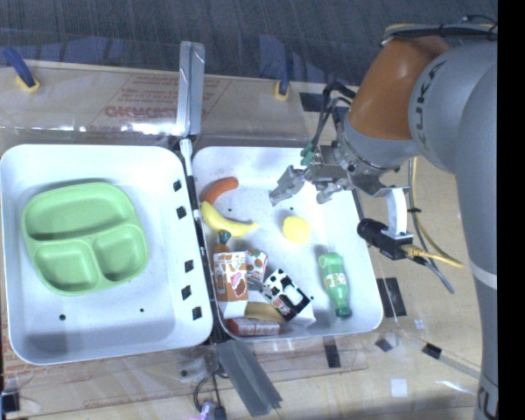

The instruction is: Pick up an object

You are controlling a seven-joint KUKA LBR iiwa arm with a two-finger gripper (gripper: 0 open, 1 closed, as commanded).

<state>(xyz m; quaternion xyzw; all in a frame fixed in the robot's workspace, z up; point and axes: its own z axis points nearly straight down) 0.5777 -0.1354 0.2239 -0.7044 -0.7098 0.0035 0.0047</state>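
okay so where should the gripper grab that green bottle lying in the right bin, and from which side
Probably across the green bottle's middle, coming straight down from above. It lies flat, cap toward the lemon, its long sides bare. The gripper hangs above the bin's upper part.

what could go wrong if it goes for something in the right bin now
The gripper hangs over bare floor between the sausage and lemon, so closing here may catch nothing. The lemon is round and could roll away. Cartons along the left wall are tightly packed, hard to separate.

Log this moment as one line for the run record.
gripper: open, above right bin | held: nothing | nearest: yellow ball | green tray: left bin
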